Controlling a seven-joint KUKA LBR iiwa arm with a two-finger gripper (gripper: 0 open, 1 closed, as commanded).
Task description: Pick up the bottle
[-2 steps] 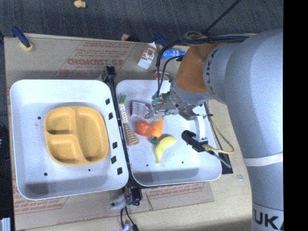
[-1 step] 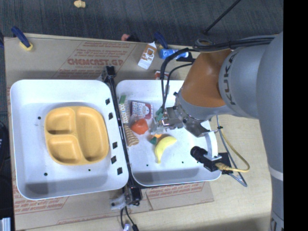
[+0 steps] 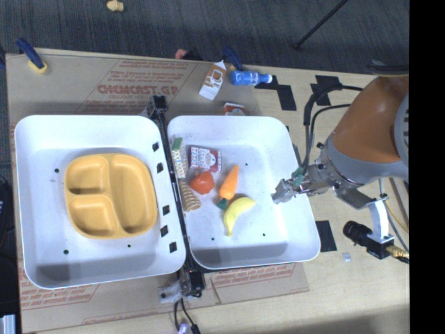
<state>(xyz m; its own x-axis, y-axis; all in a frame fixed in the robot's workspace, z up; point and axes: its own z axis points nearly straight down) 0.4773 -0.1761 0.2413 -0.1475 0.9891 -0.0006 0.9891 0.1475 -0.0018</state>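
A small blue bottle with a pale cap lies on its side on the cardboard bench, just beyond the far rim of the right bin. My gripper hangs low over the right side of that bin, near its right wall. It is well apart from the bottle and a short way right of the banana. I see nothing held in it. The grey and orange arm reaches in from the right.
The right bin holds a carrot, a tomato, a red snack packet, a wrapped bar and a twisted pastry. A yellow divided plate sits in the left bin. A small carton lies beside the bottle.
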